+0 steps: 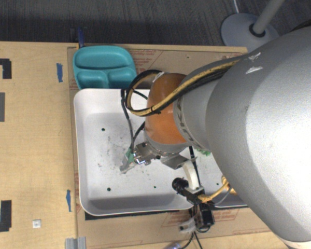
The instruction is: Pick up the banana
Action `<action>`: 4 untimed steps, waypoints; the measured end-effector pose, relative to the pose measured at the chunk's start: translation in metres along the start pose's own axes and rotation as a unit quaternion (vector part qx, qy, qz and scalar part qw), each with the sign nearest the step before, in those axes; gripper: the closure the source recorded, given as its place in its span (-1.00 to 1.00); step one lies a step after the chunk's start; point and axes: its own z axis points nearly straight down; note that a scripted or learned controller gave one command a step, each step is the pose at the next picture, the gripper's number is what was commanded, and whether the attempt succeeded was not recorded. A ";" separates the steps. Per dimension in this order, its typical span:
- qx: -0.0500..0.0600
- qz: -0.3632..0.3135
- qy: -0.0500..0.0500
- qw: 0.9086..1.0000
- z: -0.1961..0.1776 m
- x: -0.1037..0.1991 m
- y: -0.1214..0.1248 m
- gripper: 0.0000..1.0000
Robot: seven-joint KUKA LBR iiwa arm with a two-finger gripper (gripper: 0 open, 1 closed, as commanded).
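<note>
My gripper (128, 161) hangs low over the middle of the left white bin (93, 139), close to its scuffed floor, with a small green mark beside its tip. Nothing can be seen held in it. The grey arm with its orange band (163, 113) reaches in from the right. It hides the right part of this bin and nearly all of the bin beside it.
A teal divided tray (103, 67) stands just beyond the left bin's far rim. Black and yellow cables (197, 191) loop off the wrist over the bin's near edge. Bare cardboard bench (31, 139) lies to the left.
</note>
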 end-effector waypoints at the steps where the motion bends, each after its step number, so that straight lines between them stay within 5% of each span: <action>1: -0.002 -0.089 -0.003 0.996 0.030 0.053 -0.009 -1.00; 2: 0.001 0.218 0.000 0.976 0.004 0.051 -0.013 -1.00; 3: 0.001 0.217 0.000 0.976 -0.005 0.052 -0.013 1.00; 4: 0.002 0.216 0.000 0.976 -0.015 0.052 -0.013 1.00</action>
